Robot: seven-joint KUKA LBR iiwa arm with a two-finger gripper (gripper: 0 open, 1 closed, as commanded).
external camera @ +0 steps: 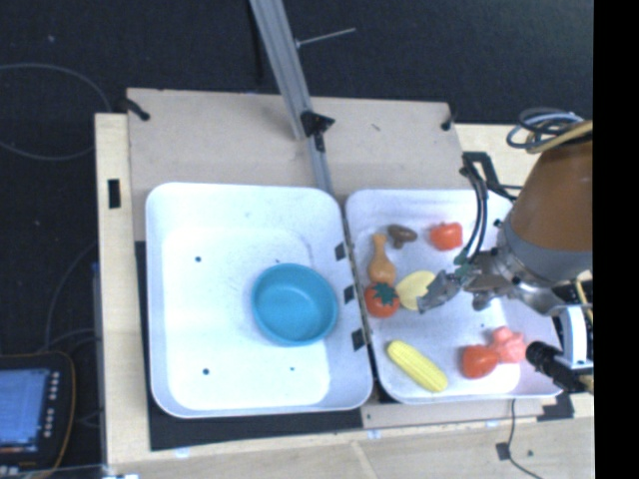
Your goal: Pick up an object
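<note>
My gripper (437, 293) is low over the middle of the right bin (454, 206), right against the right side of a pale yellow rounded object (411, 287). Whether it grips that object cannot be told from this angle. Just left of the yellow object lies a red tomato-like piece (380, 301) with a green top. A tan gourd shape (380, 257) stands above it. Also in this bin are a dark brown lump (402, 235), an orange-red piece (446, 236), a yellow corn cob (416, 365), a red piece (478, 362) and a pink piece (508, 342).
The left bin (185, 228) holds a blue bowl (293, 303) near its right side. A grey metal pole (285, 58) slants down to the gap between the bins. The arm's orange band (559, 193) overhangs the right bin's right edge.
</note>
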